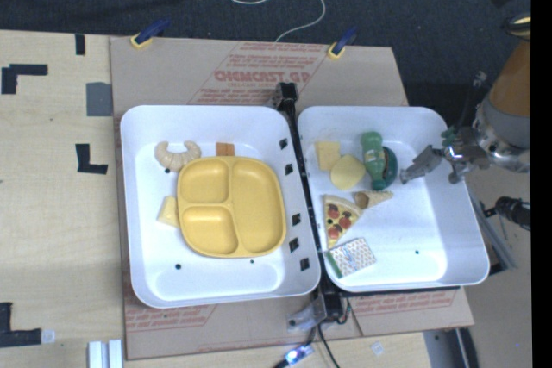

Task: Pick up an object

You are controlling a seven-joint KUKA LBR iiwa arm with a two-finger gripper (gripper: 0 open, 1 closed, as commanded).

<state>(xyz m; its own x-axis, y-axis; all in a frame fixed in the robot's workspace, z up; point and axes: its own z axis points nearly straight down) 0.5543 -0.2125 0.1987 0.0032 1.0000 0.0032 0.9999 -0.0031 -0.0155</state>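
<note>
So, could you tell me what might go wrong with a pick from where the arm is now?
1. The green bottle, yellow lemon and cheese cube sit packed together, so the gripper may nudge a neighbour or close on two things.
2. The pizza slice and patterned packet lie flat, and fingers could slide over them.
3. The packet lies close to the bin wall, leaving little room.

Even, fairly bright overhead light makes both white bins [142, 211] nearly glare-white, with faint shadows under the yellow divided plate [231, 205]. Detail is soft and slightly blurred, and the dark floor along the top edge looks grainy.
</note>
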